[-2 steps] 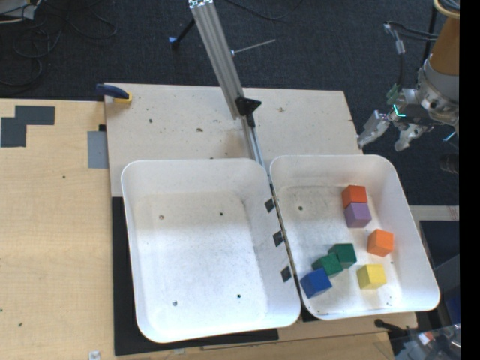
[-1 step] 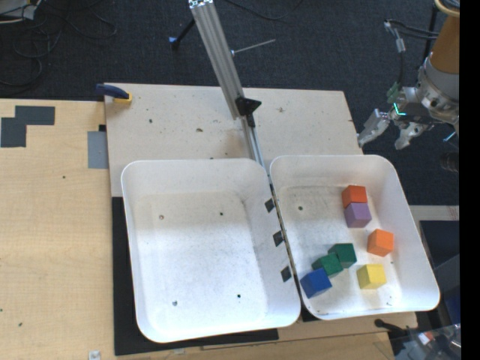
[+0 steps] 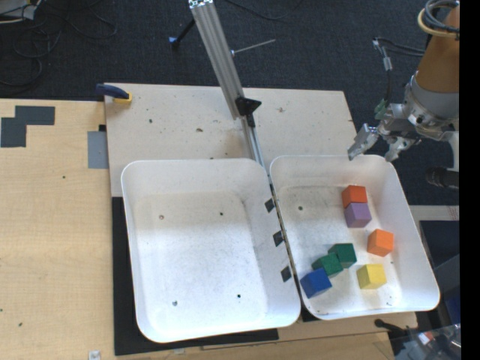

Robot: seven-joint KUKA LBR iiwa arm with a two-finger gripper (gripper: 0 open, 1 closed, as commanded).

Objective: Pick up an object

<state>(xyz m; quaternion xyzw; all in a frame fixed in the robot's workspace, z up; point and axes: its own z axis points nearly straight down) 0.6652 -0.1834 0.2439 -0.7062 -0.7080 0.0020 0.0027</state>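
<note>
Your fingers [image 3: 376, 145] hang spread and empty over the right bin's [image 3: 420, 276] far rim; take the lone yellow block [image 3: 371, 276] near its front across flat sides—likely light, rigid, unbreakable.

The light is bright and even from overhead — the two white bins [image 3: 199, 246] nearly wash out, with soft glare along their rims. Shadows are faint and short, a thin dark one under the bins' near edges. The floor beyond the bench [image 3: 52, 201] sits dim. Focus is fair throughout, slightly soft and grainy — no obvious bending of straight lines.
</note>
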